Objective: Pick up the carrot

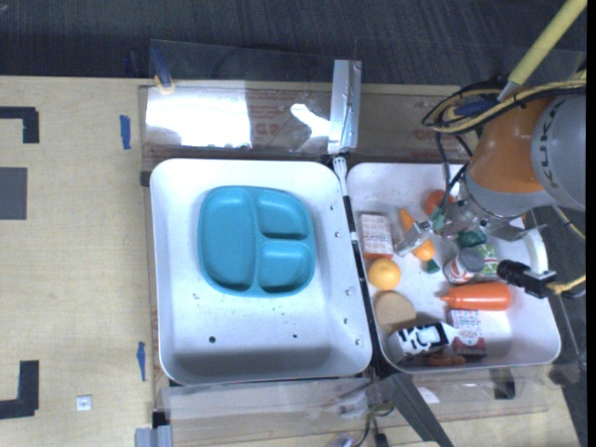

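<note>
Far left of the frame is a pale plywood bench top (pixel 65 277) with black corner marks and bits of blue tape, and dark grey carpet-looking floor (pixel 279 7) runs across the top. Next comes the left shallow white bin (pixel 177 343), which has a light blue plastic divided tray (pixel 256 238) sitting in it. A clear plastic sheet (pixel 242 110) glares behind it.

The right shallow white bin (pixel 540 338) is the cluttered one: a small printed packet (pixel 375 234), a round orange fruit (pixel 384 273), a tan rounded thing (pixel 395 307), a black and white item (pixel 421 336). The long orange carrot (pixel 477 296) lies flat in the lower right part of that bin.

The grey arm with orange band (pixel 507 156) drops in at upper right, and its two-finger gripper (pixel 445 223) sits among the clutter up and left of the carrot, apart from it. Too messy there to tell how the tool stands, honestly.
</note>
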`<state>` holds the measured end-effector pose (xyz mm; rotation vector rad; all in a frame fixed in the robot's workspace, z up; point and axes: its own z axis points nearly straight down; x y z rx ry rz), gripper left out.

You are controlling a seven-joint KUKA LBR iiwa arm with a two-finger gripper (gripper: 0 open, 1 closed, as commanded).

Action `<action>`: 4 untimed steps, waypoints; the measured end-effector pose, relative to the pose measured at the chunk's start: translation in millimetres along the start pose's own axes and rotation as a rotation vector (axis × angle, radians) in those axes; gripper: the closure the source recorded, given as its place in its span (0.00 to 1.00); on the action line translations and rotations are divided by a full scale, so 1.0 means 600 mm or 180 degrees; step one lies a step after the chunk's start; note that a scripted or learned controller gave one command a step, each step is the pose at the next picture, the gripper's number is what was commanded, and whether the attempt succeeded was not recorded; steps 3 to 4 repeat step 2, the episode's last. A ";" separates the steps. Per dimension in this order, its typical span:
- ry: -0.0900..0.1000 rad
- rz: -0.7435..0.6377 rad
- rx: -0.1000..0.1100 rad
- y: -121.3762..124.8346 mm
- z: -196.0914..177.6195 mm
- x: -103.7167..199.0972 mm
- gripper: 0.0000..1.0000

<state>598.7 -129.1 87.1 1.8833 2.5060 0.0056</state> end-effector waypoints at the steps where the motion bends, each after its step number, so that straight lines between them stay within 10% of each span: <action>1: -0.0013 0.0011 -0.0023 0.002 -0.021 -0.003 1.00; 2: 0.0002 -0.0752 -0.0007 0.040 -0.179 0.137 1.00; 4: 0.0002 -0.0752 -0.0007 0.040 -0.179 0.137 1.00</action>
